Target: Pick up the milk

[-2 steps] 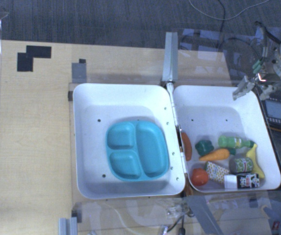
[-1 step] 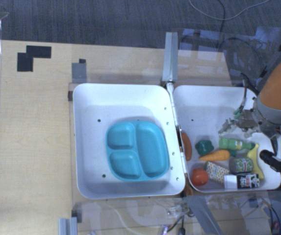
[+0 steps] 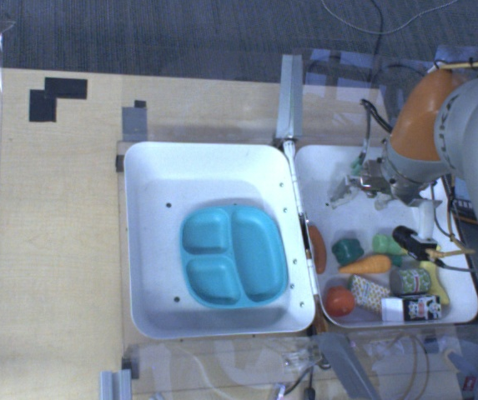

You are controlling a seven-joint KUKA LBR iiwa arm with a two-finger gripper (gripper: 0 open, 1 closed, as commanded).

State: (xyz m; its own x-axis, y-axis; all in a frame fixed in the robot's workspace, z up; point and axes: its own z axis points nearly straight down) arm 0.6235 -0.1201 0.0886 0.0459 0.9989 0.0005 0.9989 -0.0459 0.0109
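The milk is a small white carton with a black-and-white label. It lies on its side at the front edge of the right bin. My gripper hovers over the bare back part of that bin, well behind the milk and to its left. Its fingers are open with nothing between them.
Around the milk are a grey-green can, a yellow banana, a patterned box, a red tomato, an orange carrot and two green items. The left bin holds a blue divided plate.
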